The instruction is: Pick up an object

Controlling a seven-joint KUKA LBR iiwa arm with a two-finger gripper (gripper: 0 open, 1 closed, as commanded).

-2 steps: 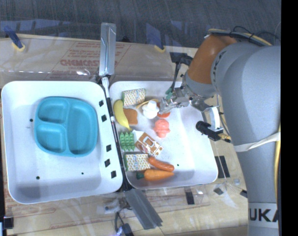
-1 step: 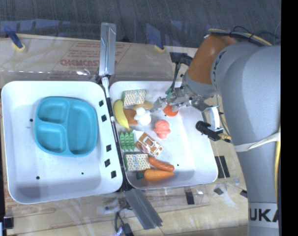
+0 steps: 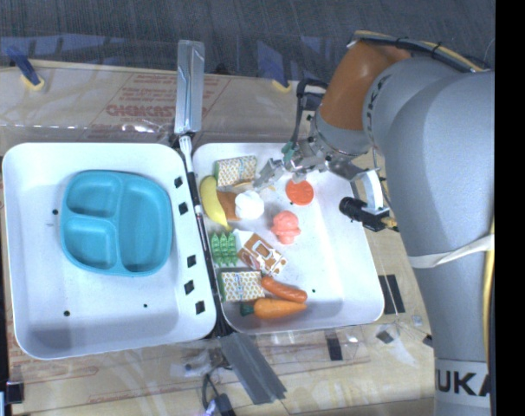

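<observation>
Nearest you, an orange carrot (image 3: 278, 308) lies along the front wall of the right bin (image 3: 353, 271), with a sausage (image 3: 284, 290) just behind it. Further back sit a green block (image 3: 223, 248), a pink piece (image 3: 286, 225), a white ball (image 3: 249, 204), a banana (image 3: 212, 201) and a red disc (image 3: 300, 192). Your gripper (image 3: 290, 168) hangs low over the bin's far end, just beside the disc; whether it grips anything, you cannot tell. To the left, a blue divided plate (image 3: 117, 220) rests in the left bin (image 3: 37, 319).
</observation>
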